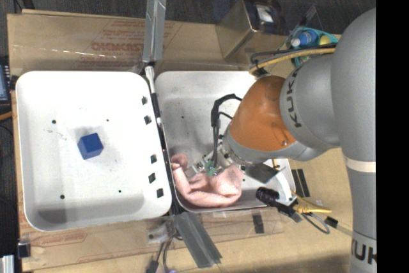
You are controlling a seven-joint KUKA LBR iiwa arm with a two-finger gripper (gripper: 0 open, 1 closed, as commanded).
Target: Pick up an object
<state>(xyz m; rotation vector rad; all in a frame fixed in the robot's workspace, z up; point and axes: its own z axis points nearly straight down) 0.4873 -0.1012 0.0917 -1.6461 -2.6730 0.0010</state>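
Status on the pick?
Tool down at pink cloth, right bin. Hold not confirmed. Blue cube sits in left bin, well apart.

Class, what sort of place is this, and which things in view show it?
Likely a robot lab's grasping test bench: a grey arm reaches over the right bin with a pink cloth; the left bin holds a blue cube.

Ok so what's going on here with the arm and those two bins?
The arm is reaching into the right bin, with its tool down at the upper edge of a crumpled pink cloth that lies along the bin's near side. Whether it has actually gripped the cloth can't be told from this view. A small blue cube sits in the left bin, away from the arm.
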